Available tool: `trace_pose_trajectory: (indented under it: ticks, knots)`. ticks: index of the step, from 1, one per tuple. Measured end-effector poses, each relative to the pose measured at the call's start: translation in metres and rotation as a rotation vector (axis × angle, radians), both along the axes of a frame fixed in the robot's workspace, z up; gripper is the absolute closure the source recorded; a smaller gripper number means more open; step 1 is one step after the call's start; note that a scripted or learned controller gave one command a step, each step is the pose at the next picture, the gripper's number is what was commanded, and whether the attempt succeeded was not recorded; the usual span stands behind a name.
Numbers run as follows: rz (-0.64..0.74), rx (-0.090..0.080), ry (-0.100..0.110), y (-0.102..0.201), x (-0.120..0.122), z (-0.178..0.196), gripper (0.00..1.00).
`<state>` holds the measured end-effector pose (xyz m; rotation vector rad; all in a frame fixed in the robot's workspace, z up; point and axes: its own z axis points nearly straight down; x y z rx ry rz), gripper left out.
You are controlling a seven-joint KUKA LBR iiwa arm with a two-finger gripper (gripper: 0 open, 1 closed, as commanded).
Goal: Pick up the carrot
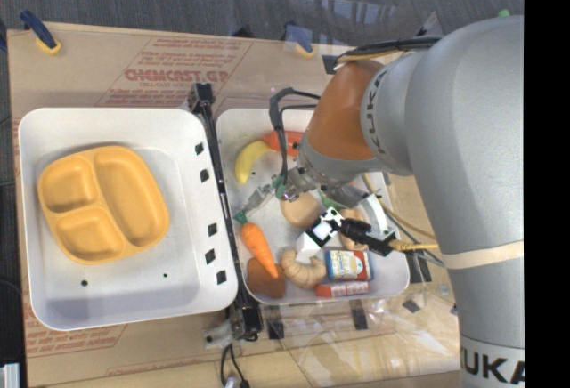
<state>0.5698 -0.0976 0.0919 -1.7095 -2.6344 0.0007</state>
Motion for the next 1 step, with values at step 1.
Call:
trace_pose_trajectory:
  ticks: [1]
  knots:
    - [0.029, 0.000, 0.003, -0.0075, -0.0433, -0.0011, 0.00]
